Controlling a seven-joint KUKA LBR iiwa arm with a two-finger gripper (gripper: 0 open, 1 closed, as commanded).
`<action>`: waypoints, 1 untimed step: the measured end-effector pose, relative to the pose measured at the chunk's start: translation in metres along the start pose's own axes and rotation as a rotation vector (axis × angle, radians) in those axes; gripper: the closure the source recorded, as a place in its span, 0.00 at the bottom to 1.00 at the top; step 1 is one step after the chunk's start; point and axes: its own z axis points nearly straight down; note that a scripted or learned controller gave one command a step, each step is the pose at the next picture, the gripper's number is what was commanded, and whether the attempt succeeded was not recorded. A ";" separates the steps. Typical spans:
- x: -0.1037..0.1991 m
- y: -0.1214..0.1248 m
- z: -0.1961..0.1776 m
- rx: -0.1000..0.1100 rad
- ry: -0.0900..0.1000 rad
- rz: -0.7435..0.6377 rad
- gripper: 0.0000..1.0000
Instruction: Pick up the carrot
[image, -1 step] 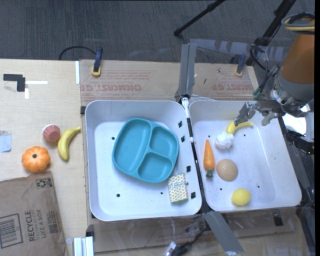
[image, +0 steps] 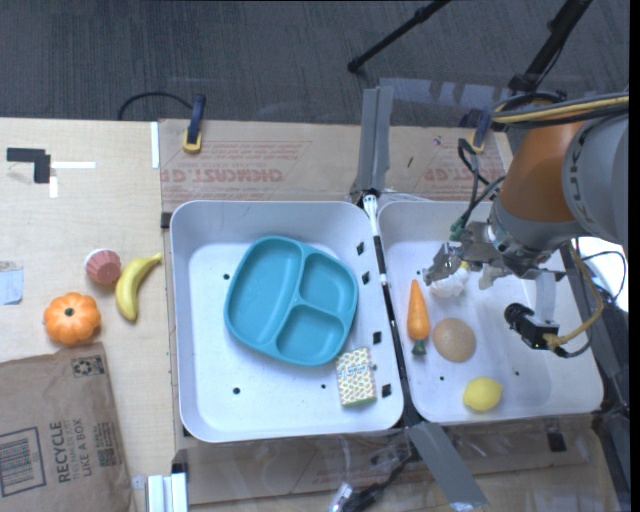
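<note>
One carrot was seen lying lengthwise in the right bin, close against that bin's left wall, a little right of the frame's centre, its green stub pointed toward the lower edge; nothing was resting on it, so it appeared free to be taken from above. Just beside it, to the lower right, a pale brown egg-shaped object was lying, near enough that a finger lowered on that side might be crowded, it was judged; a yellow lemon was set farther down, well apart. The gripper was held above and to the right of the carrot's upper tip, not touching it; whether its fingers were spread or closed could not be told, and nothing was seen held. The arm was extended in from the upper right of the frame. In the left bin a blue divided plate and a small patterned box were placed, clear of the task.
</note>
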 end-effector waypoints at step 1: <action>0.001 -0.001 0.030 -0.023 -0.003 -0.384 0.00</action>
